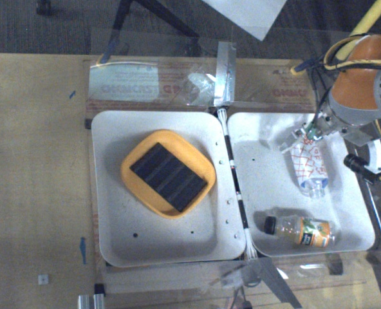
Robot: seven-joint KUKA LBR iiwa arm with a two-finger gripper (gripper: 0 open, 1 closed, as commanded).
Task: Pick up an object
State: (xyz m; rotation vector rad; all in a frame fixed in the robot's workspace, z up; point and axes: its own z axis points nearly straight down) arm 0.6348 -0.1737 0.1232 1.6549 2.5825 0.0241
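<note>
In the right bin (261, 192) a clear plastic bottle with a red-and-white label (309, 163) lies lengthwise, its top pointing to the far side. Nearer the front wall a small orange juice bottle with a black cap (301, 231) lies on its side. A yellow-orange pad with a dark ribbed panel (168, 172) fills the middle of the left bin (113, 237). My gripper (317, 129) hangs at the far right of the right bin, just over the top end of the clear bottle. The wrist hides how it meets the bottle.
The grey arm with its orange band (364, 69) and cables comes in over the right bin's far right corner. A metal divider (224, 76) and taped cardboard (123, 82) lie behind the bins. A black knob (354, 163) sticks out by the right wall.
</note>
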